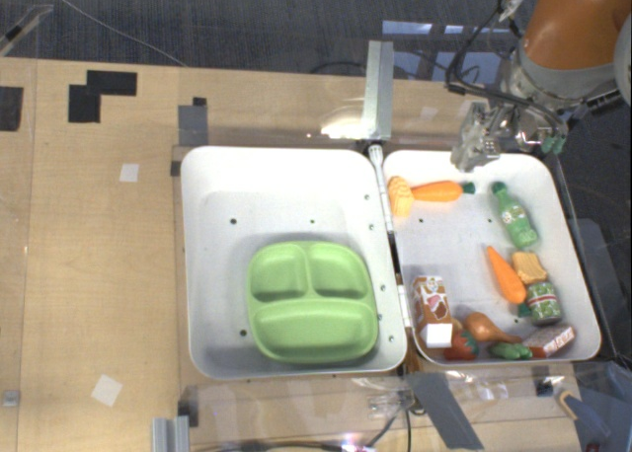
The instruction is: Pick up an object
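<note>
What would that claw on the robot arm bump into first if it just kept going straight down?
Probably bare white floor at the top edge of the right bin. The gripper hangs just above and right of the carrot, so it may narrowly miss it; depth is hard to judge.

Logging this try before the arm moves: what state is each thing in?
tool: above the right bin's far edge, nothing seen held
green tray: flat in left bin
carrot: lying, far end of right bin
green bottle: on its side
carton: lying flat
</note>
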Motion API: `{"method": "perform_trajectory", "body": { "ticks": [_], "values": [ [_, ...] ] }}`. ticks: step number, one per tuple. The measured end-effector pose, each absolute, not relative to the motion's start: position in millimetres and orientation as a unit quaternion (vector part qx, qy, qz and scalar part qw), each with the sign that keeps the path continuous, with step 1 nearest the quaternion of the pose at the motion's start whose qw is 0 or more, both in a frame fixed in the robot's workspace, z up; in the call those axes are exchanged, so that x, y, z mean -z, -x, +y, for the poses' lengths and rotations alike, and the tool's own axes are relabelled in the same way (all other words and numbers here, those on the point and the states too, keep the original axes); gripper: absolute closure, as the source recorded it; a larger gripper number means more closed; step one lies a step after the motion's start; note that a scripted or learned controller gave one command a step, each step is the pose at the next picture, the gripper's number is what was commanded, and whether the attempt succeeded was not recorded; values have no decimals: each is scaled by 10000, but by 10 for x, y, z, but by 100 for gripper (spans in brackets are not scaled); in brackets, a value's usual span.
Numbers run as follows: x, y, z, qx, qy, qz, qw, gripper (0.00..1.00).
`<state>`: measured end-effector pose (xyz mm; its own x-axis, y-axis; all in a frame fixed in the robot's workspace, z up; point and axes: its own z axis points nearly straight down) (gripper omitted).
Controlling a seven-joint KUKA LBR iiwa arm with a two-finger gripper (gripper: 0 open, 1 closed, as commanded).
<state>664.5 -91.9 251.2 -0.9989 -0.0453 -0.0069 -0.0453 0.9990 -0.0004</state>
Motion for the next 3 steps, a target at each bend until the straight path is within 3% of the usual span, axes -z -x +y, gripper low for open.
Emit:
{"method": "perform_trajectory", "body": {
  "ticks": [2,3],
  "values": [
    [-2825,-6701,-885,8,253,9995,181,100],
    [-2466,-6702,-91,-18,-358,9993,41,100]
  ]
}}
